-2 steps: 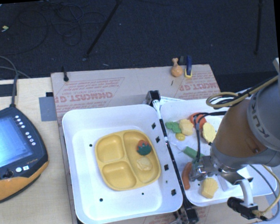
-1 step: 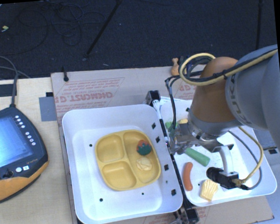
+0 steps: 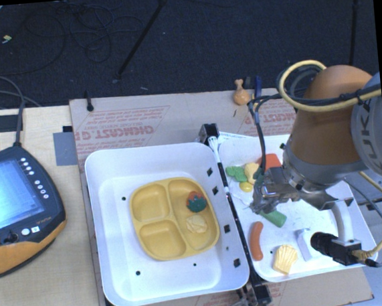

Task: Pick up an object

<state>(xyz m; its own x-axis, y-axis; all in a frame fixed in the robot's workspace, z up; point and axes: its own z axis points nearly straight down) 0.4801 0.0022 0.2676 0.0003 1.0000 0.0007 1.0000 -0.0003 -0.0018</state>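
Green block (image 3: 276,219) lies just beside the gripper (image 3: 265,200), on its side toward the camera, with the long axis slanted. How wide the gripper is, I cannot tell.

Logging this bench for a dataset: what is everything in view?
left bin: one, white, bench left
right bin: one, white, beside it
tray: one, yellow, left bin
small toy: one, green-red, tray's upper right compartment
lump: one, pale yellow, tray's lower right compartment
sausage: one, orange-red, right bin
ridged piece: one, yellow, right bin's near edge
small pieces: about three, green, yellow, orange, right bin's far left
block: one, green, right bin's middle
pendant: one, black-orange, left of bins
arm: one, grey-orange, over right bin
gripper: one, grey, over right bin
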